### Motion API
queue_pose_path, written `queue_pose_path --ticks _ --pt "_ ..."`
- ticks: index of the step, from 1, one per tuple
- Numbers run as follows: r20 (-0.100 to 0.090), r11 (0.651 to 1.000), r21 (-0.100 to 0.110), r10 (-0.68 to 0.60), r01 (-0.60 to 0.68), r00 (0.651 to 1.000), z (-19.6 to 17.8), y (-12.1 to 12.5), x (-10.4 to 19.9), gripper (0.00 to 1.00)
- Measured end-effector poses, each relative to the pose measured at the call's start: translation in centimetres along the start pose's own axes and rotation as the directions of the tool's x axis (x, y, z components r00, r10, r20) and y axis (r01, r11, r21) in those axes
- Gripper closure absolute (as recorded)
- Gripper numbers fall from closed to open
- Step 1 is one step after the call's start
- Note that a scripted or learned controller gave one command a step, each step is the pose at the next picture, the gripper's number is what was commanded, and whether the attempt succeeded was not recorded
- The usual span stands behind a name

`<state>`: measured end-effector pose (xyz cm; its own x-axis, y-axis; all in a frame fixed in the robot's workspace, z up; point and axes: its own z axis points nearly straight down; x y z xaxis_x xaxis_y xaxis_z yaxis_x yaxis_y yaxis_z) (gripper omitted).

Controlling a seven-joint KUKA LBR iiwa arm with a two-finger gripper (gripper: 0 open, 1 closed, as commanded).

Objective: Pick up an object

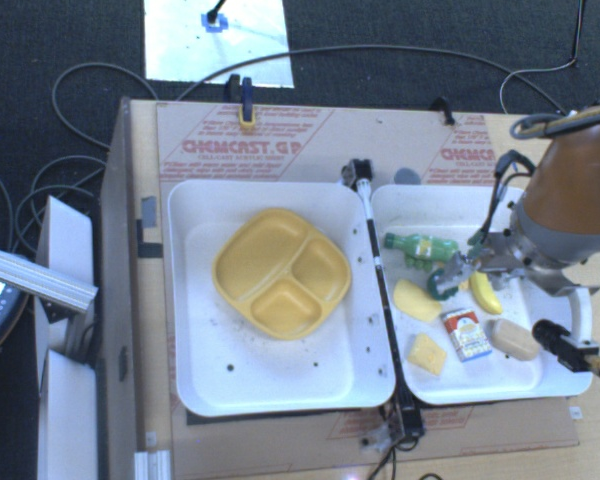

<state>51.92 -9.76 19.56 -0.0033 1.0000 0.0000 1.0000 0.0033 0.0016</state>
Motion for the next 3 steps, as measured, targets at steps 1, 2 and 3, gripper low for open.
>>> queue_pose_path --ticks 1,2,3 --pt "0.001 1.000 -0.002 0.003 -0.003 1.000 11.0 -0.1 -2.6 0.00" --pt "-0.001 1.000 -0.004 0.002 -0.002 1.000 9.9 0.0 -2.5 1.00" --pt "-0.001 1.000 -0.004 0.001 -0.001 1.000 9.9 0.0 -2.5 0.00"
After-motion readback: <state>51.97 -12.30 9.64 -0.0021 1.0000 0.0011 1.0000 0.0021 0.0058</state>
